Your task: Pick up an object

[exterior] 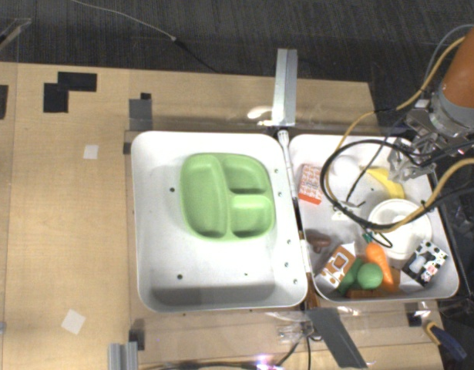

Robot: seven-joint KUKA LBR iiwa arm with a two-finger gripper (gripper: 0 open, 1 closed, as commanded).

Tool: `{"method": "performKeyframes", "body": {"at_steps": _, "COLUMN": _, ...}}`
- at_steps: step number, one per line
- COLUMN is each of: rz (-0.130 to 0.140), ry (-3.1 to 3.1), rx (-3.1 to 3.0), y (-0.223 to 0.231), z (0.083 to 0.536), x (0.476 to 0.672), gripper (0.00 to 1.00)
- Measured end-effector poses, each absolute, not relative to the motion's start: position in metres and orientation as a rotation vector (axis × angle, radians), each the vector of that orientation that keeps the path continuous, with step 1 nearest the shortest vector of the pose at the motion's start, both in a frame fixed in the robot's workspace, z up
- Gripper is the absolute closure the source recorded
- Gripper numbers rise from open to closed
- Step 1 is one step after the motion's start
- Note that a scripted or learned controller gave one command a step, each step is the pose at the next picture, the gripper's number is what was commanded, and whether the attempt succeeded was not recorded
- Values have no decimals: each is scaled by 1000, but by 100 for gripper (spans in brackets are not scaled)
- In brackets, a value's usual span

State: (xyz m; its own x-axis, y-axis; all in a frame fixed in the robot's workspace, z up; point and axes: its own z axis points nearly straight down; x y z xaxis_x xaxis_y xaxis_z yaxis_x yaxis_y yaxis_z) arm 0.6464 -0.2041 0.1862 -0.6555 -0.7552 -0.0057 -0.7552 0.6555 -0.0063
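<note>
Where bins adjoin: green tray point(225, 196) in left bin point(156, 230)

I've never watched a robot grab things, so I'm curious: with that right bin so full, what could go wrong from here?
1. The carrot, green ball and small box lie packed together in the right bin, so a grab might catch two things or slip off.
2. Black and yellow cables loop low over that bin and might snag on a toy.
3. The end effector sits by the banana at the bin's far edge, so it might bump the wall.
</note>
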Motion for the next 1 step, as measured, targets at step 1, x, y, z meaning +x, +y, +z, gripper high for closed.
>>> {"method": "performKeyframes", "body": {"at_steps": 1, "rz": -9, "ry": 2856, "rx": -1276, "y": -190, "z": 214, "x": 672, "gripper": 100}}
